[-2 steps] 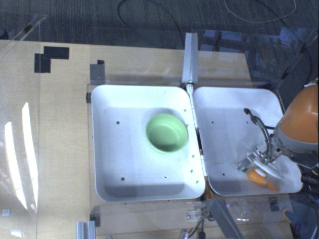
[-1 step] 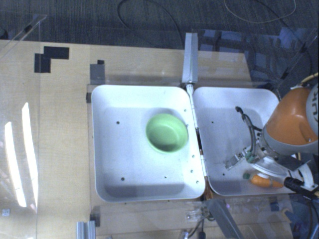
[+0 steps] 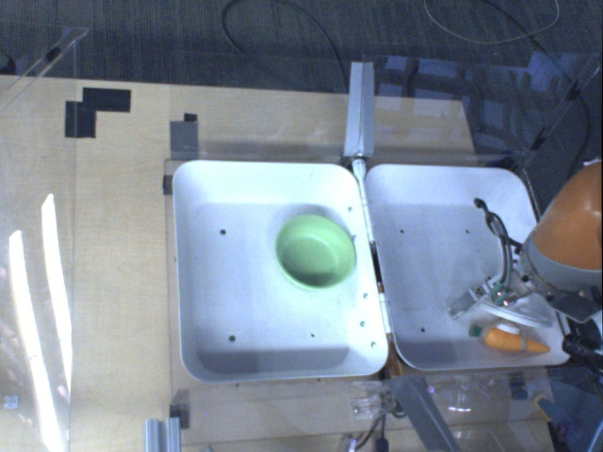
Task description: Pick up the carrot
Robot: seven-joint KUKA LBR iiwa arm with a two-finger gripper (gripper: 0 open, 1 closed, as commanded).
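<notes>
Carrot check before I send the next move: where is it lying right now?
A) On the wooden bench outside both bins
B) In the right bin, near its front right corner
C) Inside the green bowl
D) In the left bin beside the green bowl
B: the carrot lies on the floor of the right bin near its front right corner, just below the claw, while the green bowl sits in the left bin.

Two white bins on the bench: one left of centre, one to its right. One green bowl, mid-frame in the left bin. One orange carrot, lower right. One arm at the right edge, carrying one gripper.
</notes>
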